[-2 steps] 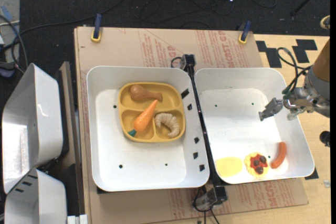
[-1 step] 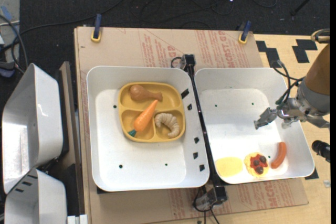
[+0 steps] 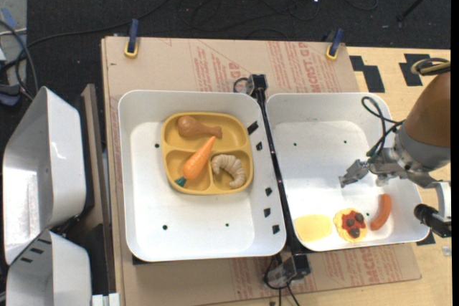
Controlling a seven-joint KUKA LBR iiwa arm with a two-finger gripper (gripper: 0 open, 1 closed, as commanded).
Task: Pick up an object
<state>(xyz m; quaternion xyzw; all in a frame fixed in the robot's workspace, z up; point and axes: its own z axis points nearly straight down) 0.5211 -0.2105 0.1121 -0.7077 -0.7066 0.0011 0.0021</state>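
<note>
The camera view looks down on a table (image 3: 215, 64) covered with cardboard, carrying two white bins side by side. The left bin (image 3: 143, 211) holds a yellow divided plate (image 3: 208, 153) with a drumstick (image 3: 199, 127) at its twelve o'clock, a carrot (image 3: 199, 159) across the middle and a shrimp (image 3: 229, 168) at its four o'clock. In the right bin (image 3: 315, 140), near its six o'clock edge, lie a yellow disc (image 3: 313, 227), a small pizza (image 3: 351, 223) just beside it, and a sausage (image 3: 381, 212) at the pizza's two o'clock.

The gripper (image 3: 356, 173) hangs low over the right bin at about three o'clock, just above the sausage and pizza. Whether its fingers are spread or pressed together I cannot tell; nothing shows between them.

The sausage looks like the nearest thing to pick. To do it well, I judge the fingers should be turned across its narrow width, centred on its middle, and lowered close to the bin floor before closing. It lies close to the bin's sloping wall, which may crowd one finger.

The cardboard bears red printing, upside down from here and too faint to read with confidence.
</note>
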